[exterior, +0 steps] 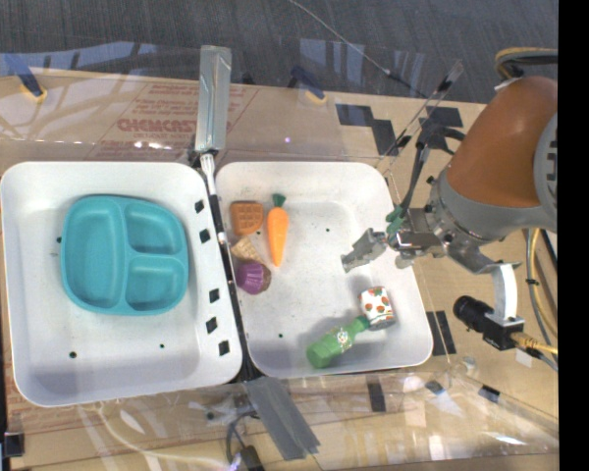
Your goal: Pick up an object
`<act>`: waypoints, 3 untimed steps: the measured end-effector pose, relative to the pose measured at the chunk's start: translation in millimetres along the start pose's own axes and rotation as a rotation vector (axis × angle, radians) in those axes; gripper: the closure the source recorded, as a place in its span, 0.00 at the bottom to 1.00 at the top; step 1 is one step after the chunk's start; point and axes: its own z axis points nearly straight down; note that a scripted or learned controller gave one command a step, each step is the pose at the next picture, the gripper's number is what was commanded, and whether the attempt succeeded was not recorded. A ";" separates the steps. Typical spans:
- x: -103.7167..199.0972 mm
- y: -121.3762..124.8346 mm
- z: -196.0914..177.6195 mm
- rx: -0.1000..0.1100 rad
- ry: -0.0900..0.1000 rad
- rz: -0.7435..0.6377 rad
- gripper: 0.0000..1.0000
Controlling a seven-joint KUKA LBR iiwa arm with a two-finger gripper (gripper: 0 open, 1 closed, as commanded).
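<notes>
My gripper hovers over the right part of the right bin, above and slightly left of a small white box with red spots. A green bottle lies next to that box, near the bin's front edge. At the bin's left side lie an orange carrot, a brown toast-like piece, a tan cone-shaped piece and a purple item. I see nothing held at the gripper.
The left bin holds a teal divided plate. A grey divider strip runs between the bins. The arm's orange band and cables stand over the right bin's right edge.
</notes>
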 end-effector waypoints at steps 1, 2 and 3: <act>-52.4 18.2 92.4 0.009 0.001 0.044 0.00; -48.1 2.1 174.9 -0.004 0.000 -0.282 0.00; -49.4 3.3 164.2 -0.005 -0.002 -0.285 1.00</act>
